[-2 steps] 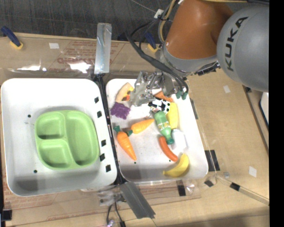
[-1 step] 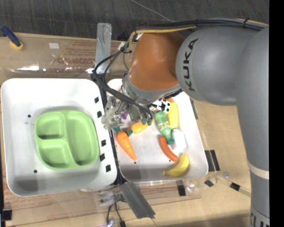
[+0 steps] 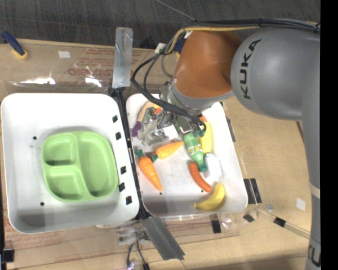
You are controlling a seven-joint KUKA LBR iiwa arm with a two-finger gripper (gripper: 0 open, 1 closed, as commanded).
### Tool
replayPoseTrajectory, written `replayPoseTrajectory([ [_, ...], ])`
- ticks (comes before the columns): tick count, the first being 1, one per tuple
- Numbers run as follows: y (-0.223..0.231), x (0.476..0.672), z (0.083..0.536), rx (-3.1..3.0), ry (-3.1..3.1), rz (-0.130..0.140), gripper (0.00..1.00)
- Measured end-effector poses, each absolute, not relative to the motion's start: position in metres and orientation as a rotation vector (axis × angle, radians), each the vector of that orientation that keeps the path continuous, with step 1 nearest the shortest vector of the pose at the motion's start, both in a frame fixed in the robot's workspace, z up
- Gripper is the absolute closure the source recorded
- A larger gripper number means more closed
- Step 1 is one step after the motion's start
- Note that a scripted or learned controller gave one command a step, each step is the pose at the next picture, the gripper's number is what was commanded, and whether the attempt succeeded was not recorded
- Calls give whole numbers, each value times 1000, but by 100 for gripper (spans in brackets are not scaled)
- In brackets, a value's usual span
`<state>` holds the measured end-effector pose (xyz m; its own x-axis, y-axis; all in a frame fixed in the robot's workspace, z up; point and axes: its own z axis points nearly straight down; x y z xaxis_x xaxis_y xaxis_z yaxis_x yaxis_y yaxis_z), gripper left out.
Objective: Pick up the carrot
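Lying aslant, carrot [image 3: 150, 172] tip toward lower right

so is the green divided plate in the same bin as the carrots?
No. The green divided plate sits in the left bin, while the carrots lie in the right bin under the arm.

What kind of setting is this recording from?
Likely a robotics lab picking bench: a KUKA arm over two white bins, toy carrots and a banana in one, a green tray in the other.
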<state>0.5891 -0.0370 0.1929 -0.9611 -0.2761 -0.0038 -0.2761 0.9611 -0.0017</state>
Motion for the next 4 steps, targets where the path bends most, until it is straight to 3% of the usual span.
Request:
replayPoseTrajectory([
  [1, -71, 621, 216, -514, 3094, -4, 100],
  [2, -31, 546, 191, -434, 3110, 1, 100],
  [3, -82, 572, 259, -641, 3070, -5, 100],
  [4, -63, 520, 211, -756, 3050, 2, 100],
])
